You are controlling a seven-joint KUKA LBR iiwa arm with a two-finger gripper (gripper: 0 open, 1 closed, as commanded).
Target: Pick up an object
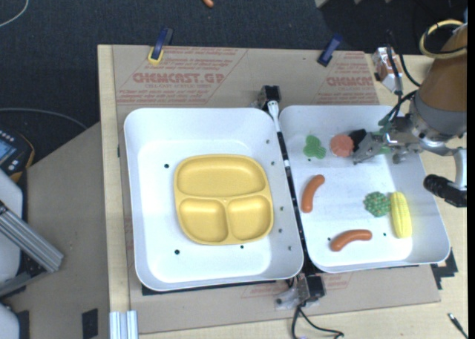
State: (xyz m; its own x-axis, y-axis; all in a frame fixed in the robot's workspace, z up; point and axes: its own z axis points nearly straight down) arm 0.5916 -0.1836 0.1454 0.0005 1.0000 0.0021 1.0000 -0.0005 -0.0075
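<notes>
pink toy (pixel 341 145) touching gripper (pixel 361 145) in right bin (pixel 423 252)

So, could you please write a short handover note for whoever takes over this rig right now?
Gripper: low in the right bin, fingertips beside the pink-red piece; nothing visibly between them, open or shut unclear.
Right bin: green leafy piece, two sausages, broccoli touching the corn cob.
Left bin: yellow divided plate.
Done: arm is positioned at the pink-red piece.
Left: grasp and lift an object; no pick is confirmed yet.
</notes>
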